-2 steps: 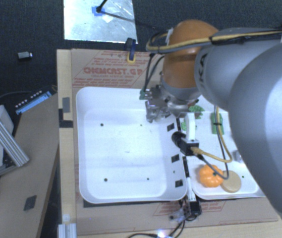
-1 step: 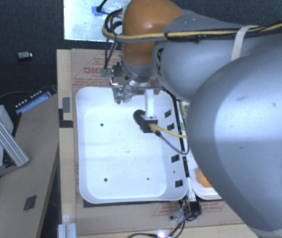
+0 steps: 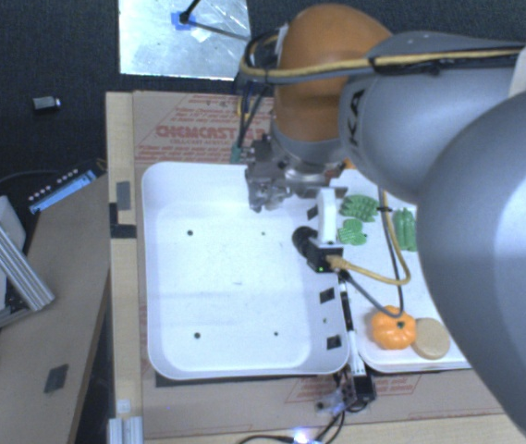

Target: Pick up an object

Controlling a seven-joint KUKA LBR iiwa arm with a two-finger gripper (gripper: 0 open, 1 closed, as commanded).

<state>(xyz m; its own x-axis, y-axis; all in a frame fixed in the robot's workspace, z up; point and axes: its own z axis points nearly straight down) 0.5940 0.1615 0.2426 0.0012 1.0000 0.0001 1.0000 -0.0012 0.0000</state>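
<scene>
While the gripper (image 3: 264,195) hangs over the left bin (image 3: 198,276), finger state indiscernible, orange pumpkin toy (image 3: 392,330) in right bin (image 3: 401,363).

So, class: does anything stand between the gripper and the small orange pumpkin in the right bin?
Yes. The gripper hangs over the left bin; the bins' shared rims and a yellow cable lie between it and the pumpkin.
</scene>
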